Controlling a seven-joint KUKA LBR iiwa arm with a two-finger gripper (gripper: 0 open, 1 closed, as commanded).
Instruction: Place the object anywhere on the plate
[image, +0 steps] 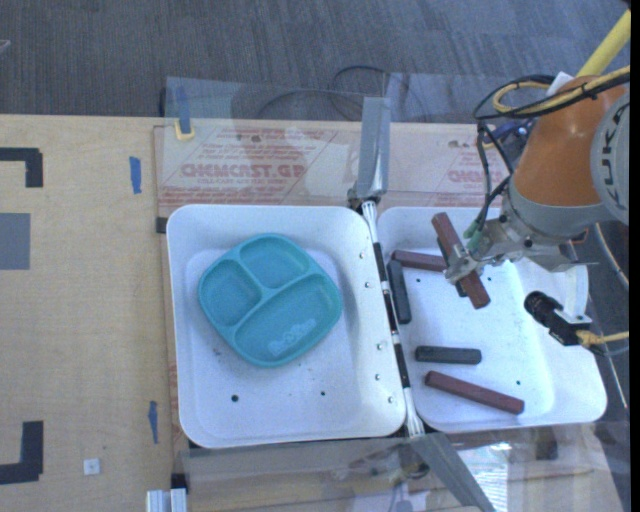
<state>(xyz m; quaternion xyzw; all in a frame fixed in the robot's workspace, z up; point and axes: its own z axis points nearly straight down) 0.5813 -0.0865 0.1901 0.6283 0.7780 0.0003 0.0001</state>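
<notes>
Wooden counter (80, 300), two white bins. Left bin (200, 410): teal divided plate (270, 298) centered, open margin around it. Right bin (570, 390): loose dark and brown sticks along left wall and bottom. Claw (468, 262) pinches a brown stick (461, 259), tilted, above right bin.

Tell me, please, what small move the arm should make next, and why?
Probably lift a little, then carry toward the left bin. The gripper seems to hold a brown stick above the right bin, while the teal plate lies in the left bin, so the stick must clear the rims between them.
</notes>
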